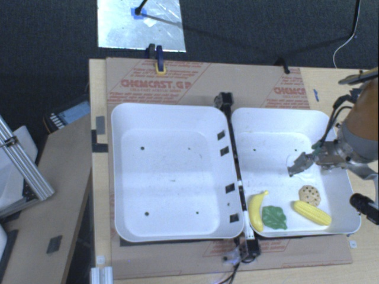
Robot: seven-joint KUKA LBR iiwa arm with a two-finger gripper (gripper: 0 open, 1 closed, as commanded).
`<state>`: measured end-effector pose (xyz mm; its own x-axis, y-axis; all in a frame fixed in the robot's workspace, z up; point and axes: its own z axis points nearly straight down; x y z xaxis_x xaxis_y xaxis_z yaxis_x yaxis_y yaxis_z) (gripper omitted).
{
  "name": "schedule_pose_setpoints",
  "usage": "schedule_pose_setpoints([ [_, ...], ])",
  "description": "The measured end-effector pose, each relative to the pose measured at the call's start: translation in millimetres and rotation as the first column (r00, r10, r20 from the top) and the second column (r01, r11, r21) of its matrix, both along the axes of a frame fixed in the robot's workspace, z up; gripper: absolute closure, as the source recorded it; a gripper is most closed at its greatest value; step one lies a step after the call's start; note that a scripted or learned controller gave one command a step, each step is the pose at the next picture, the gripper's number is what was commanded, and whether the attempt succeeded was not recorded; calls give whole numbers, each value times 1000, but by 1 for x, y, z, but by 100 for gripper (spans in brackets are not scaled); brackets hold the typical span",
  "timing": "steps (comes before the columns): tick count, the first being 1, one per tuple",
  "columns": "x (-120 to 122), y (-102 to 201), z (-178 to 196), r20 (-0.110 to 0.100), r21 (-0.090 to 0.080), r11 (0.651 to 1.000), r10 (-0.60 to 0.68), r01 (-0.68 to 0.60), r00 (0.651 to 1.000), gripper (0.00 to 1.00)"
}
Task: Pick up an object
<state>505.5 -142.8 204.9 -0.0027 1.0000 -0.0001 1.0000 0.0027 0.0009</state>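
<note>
The desk (195, 76) carries two white bins: the left bin (169, 114) and the right bin (278, 120). In the right bin's lower part lie four things: one banana (256, 210), one green leaf (275, 217), one cookie (309, 194) and one corn cob (312, 213). The tool (298, 164) hangs just above them, at the frame's right, holding nothing; whether it is open or closed I cannot tell. The arm (361, 129) is cut off by the frame's right edge.

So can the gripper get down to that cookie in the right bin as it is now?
Probably yes. The gripper hangs over the right bin, just up from the cookie. Nothing lies on the cookie, though the corn cob sits close beside it.
</note>
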Motion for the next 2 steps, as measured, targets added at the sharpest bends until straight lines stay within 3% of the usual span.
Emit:
schedule_pose_setpoints([
  [1,-16,95,116,14,3,1000,12,-12,1000,0],
  [2,-18,152,212,13,2,1000,8,-8,1000,0],
])
